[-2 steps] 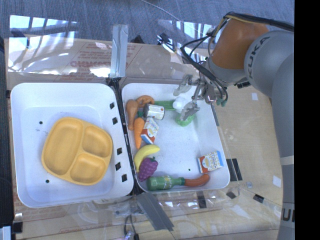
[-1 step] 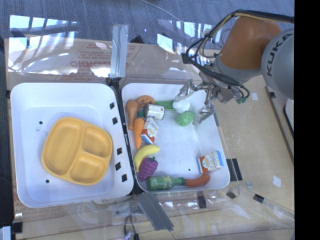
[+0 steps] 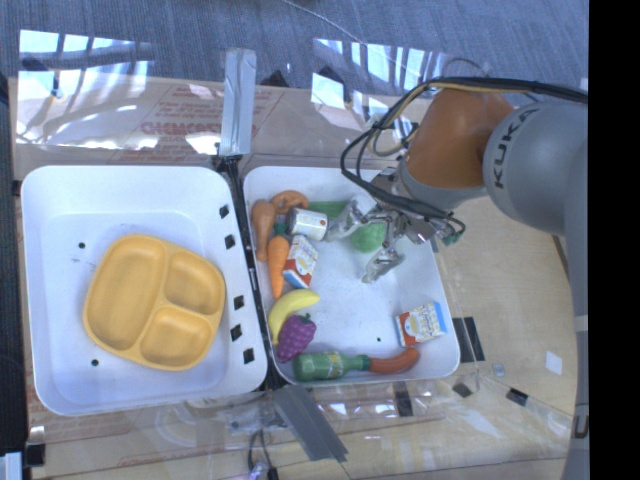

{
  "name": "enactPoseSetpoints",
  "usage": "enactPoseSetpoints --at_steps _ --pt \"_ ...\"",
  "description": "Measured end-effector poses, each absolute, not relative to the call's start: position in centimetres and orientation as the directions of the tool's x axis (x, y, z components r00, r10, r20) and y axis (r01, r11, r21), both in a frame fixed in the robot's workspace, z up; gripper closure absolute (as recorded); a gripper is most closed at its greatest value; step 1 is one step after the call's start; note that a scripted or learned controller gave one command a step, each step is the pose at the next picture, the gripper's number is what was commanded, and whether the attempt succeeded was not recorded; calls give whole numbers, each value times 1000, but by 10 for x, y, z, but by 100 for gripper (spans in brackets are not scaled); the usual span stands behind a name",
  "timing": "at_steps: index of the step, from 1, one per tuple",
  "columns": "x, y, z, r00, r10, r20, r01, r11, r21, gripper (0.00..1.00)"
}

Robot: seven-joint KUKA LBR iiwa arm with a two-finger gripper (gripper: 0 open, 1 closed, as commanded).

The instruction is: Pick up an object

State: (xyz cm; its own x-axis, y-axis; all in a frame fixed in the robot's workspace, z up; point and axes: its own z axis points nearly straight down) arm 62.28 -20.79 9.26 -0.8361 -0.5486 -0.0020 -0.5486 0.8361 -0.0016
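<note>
The green object [image 3: 368, 235] lies in the upper part of the right bin [image 3: 440, 353], just right of a small can [image 3: 309, 224]. You are at the grasp step: the arm [image 3: 520, 163] reaches in from the right, and the claw [image 3: 385, 243] is down in the bin with its metal fingers [image 3: 383, 260] straddling the green object's lower right side. Whether they are clenched on it or released cannot be told at this angle; treat the grasp as unconfirmed. The next move calls for a firm close, then a straight lift clear of the can. The left bin [image 3: 45, 368] bears a yellow tray [image 3: 153, 300]. The banana [image 3: 291, 308] lies well apart from the claw.
</note>
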Motion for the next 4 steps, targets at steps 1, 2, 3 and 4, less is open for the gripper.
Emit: enactPoseSetpoints --at_steps 1,2,3,4 --pt "626 -206 107 -833 -553 -8 -553 833 -7 100" --pt "660 -182 198 -867 -498 -10 -498 867 -8 100" --pt "657 -209 183 -650 -760 -3 -760 650 -4 100" --pt "658 -103 192 -500 -866 -2 -866 500 2 100"
